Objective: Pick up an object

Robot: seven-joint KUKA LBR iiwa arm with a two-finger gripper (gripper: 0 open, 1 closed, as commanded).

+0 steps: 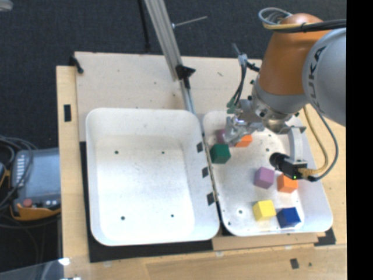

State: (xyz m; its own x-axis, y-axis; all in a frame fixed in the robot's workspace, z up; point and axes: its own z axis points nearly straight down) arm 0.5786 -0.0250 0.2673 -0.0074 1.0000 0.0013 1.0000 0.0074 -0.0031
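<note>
My gripper (235,130) hangs over the upper left part of the right bin (240,186), under the grey arm with its orange band. A green block (220,153) lies just below and left of it, close to the bin's left wall. A small orange block (244,139) sits right beside the gripper, partly hidden by it. A dull pink piece (220,135) shows to the gripper's left. Further down the bin lie a purple block (264,177), an orange block (287,184), a yellow block (264,209) and a blue block (288,217).
The left bin (145,174) stands alongside, its right wall meeting the right bin. A slanted metal rail (166,34) crosses the back of the bench and ends near the bins' shared corner. Cables and a black fitting (285,163) hang off the wrist above the blocks.
</note>
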